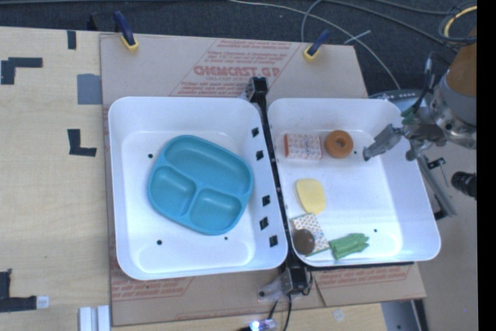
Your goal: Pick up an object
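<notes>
Bench: you are looking down on a cardboard sheet (232, 66) clipped at its far edge, bearing two shallow white bins side by side.
Left bin (128, 167): it is holding a blue divided tray (200, 184), lying flat near the middle.
Right bin (403, 205): it is holding five small things, all lying loose on the floor.
Far row: a white and red packet (301, 146) is lying near the divider, with a brown ring-shaped doughnut (339, 143) just beside it on the right.
Middle: a pale yellow piece (311, 195) is sitting apart from the others.
Near edge: a dark round item on a patterned wrapper (304, 236) is lying beside a green vegetable-shaped toy (349, 246).
Gripper (380, 145): it is hanging over the right bin's far right part, near the doughnut but apart from it. You cannot tell from here whether the tool is parted or closed; nothing is showing in its grasp.
Arm (457, 101): it is reaching in from the right edge.
</notes>
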`<state>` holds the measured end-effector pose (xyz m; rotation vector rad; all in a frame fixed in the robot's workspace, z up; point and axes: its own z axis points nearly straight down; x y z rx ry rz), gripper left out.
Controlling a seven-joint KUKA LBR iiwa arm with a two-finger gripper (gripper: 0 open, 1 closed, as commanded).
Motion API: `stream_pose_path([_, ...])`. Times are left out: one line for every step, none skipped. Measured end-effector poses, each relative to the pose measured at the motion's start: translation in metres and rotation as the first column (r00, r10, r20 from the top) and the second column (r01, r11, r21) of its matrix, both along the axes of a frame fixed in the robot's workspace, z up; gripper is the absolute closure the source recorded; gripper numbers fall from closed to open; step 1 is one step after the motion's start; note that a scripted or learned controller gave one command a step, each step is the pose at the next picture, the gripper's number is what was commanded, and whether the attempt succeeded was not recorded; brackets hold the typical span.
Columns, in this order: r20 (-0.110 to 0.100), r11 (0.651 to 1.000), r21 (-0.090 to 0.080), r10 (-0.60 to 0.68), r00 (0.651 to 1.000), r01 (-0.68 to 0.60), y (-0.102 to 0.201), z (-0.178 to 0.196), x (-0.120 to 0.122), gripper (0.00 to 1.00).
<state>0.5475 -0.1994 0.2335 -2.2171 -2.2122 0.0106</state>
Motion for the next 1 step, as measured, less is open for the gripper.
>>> stream_pose_path([0.01,1.0,-0.003,0.003,1.0,-0.003,0.0002,0.0055,0.0024,0.0])
